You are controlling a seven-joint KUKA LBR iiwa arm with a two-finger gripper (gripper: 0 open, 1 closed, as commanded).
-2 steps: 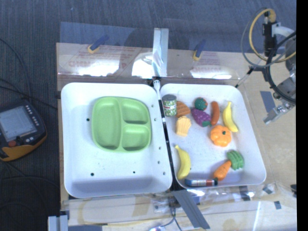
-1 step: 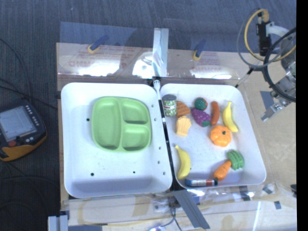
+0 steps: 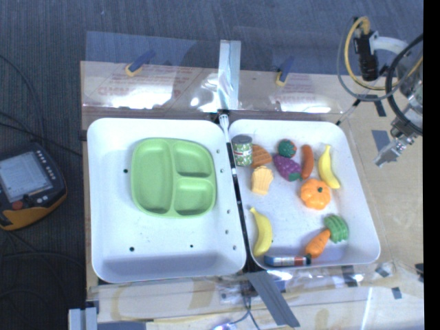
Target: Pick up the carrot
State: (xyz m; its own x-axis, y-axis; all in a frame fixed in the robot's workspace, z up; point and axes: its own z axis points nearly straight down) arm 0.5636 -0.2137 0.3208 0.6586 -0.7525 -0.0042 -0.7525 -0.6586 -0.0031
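Note:
The carrot is orange with a leafy green top. It lies tilted in the front right corner of the right bin, its tip pointing at the front wall. The gripper hangs at the far right of the view, beyond the right bin's outer wall and well behind the carrot. Nothing shows in it.
The right bin also holds a small can, a strawberry, purple grapes, a red sausage, two bananas, an orange pumpkin and a marker beside the carrot's tip. A green divided plate sits in the left bin.

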